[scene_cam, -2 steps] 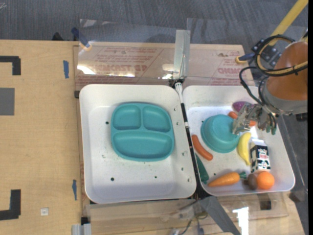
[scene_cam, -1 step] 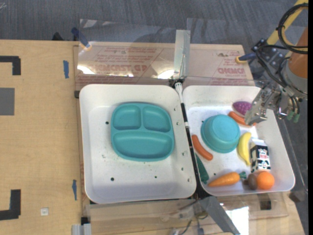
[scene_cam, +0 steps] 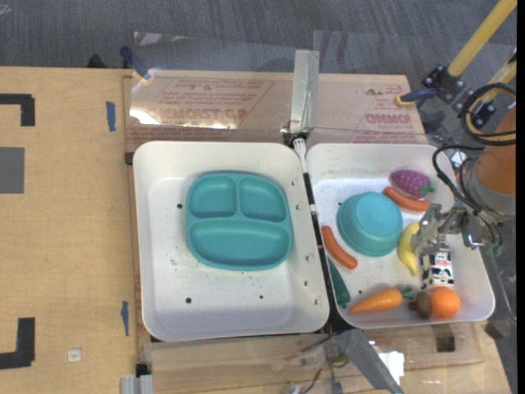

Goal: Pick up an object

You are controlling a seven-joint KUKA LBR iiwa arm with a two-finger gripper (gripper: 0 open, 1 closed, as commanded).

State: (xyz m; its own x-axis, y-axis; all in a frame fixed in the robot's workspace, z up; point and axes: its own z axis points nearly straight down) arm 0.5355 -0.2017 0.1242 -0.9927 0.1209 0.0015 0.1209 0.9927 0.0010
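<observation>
**Camera view: gripper hanging over a crowded right bin**

Camera view is looking down on two white bins sitting side by side on the table. The left bin (scene_cam: 156, 302) is holding a teal divided plate (scene_cam: 239, 219). The right bin (scene_cam: 484, 302) is carrying all the small things: an upturned teal bowl (scene_cam: 371, 222), a bunch of purple grapes (scene_cam: 410, 181), a banana (scene_cam: 408, 247), a carrot (scene_cam: 376, 300), an orange (scene_cam: 444, 302), a small milk carton (scene_cam: 440, 267) and a red sausage (scene_cam: 339, 247).

The gripper (scene_cam: 432, 235) is hovering low at the right side of that bin, just beside the banana and above the carton. Whether it is open or closed I cannot tell; its metal parts are blending into the clutter under it, and nothing is plainly sitting in its grasp.

The risk here, as I judge it, is coming from the crowding. Banana, carton and orange are lying close together, so a descent could be landing on two things at once, or nudging one aside and closing on nothing. The curved banana may also be rolling away from a pinch.

The arm is being cut off at the right edge, and a small dark thing beside the orange is too unclear to name.
</observation>
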